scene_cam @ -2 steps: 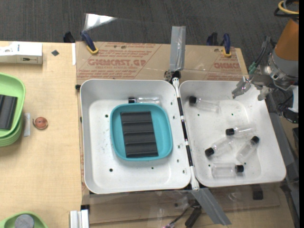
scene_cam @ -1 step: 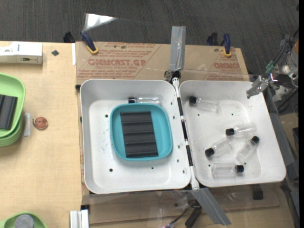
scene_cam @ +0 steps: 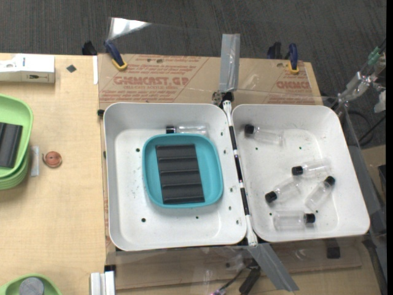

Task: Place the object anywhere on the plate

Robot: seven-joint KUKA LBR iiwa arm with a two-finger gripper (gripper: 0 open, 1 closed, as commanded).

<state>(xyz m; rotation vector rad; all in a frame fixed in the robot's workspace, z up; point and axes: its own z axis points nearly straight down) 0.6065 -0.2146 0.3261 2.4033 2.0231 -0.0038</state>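
clear vials (scene_cam: 307,168) are lying in the bin right of the teal plate (scene_cam: 214,165), one (scene_cam: 185,129) sitting just behind it; light, slippery, likely best pinched mid-barrel. gripper state: cannot tell.

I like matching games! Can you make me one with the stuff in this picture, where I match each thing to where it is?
Things:
1. teal plate
2. vial by the plate
3. five loose vials
4. green tray

Places:
A. right bin
B. far left edge of the picture
C. middle of the left bin
D. left bin, just behind the plate

Pairs: 1-C, 2-D, 3-A, 4-B
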